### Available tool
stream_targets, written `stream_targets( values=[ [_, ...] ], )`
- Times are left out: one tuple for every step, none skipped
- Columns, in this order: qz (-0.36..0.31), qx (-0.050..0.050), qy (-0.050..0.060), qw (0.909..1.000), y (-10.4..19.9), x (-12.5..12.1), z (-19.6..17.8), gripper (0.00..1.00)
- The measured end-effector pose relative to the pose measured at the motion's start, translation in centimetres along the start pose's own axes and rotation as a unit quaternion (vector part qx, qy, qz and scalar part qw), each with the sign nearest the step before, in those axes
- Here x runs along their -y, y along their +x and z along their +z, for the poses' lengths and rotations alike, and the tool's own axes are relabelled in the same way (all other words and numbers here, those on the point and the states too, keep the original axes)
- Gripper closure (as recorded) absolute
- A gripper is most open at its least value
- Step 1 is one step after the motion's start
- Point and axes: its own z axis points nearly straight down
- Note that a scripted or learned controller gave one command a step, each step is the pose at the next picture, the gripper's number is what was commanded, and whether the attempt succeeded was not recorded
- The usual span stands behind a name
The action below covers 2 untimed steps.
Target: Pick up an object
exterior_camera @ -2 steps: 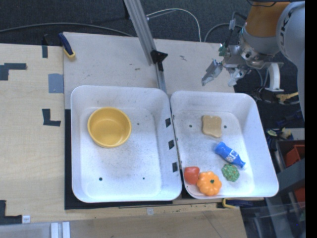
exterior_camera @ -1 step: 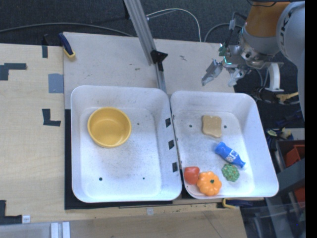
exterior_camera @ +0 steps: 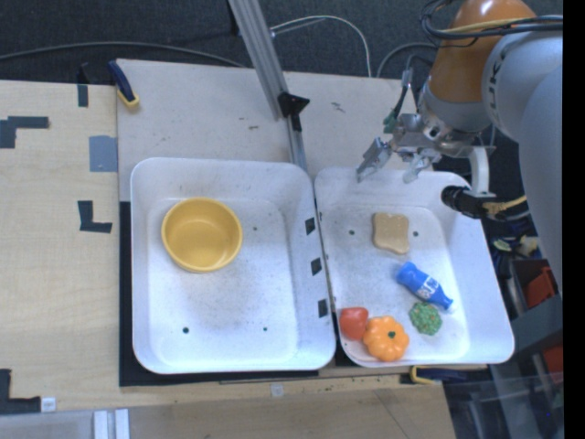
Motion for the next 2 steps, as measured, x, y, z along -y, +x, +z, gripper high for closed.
stream_targets(
  values=[
    [0.000,0.000,0.000,1.0000,0.3,-0.5,6.3,0.00],
    [0.000,0.000,0.000,1.0000,0.4,-0.4,11.8,0.00]
  ],
)
